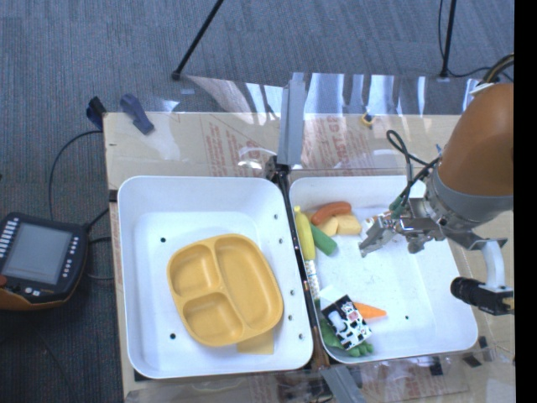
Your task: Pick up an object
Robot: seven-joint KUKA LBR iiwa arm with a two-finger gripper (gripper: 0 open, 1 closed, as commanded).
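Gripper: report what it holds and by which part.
Nothing. The gripper hangs over the bare floor of the right bin, fingers apart with nothing between them, right of the toy food.

The end effector (375, 234) hovers over the right bin (436, 309) beside toy food (331, 217).

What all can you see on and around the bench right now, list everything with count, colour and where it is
bins: 2, white, side by side on the bench
divided plate: 1, yellow, in the left bin
toy corn: 1, yellow, right bin's left edge
toy sausage: 1, red-orange, right bin's far part
toy cucumber: 1, green, beside the corn
toy carrot: 1, orange, right bin's near part
cow-patterned carton: 1, black and white, right bin's near left corner
pendant: 1, dark with a screen, on the floor at left
gripper: 1, metallic, above the right bin
arm: 1, grey and orange, from the right
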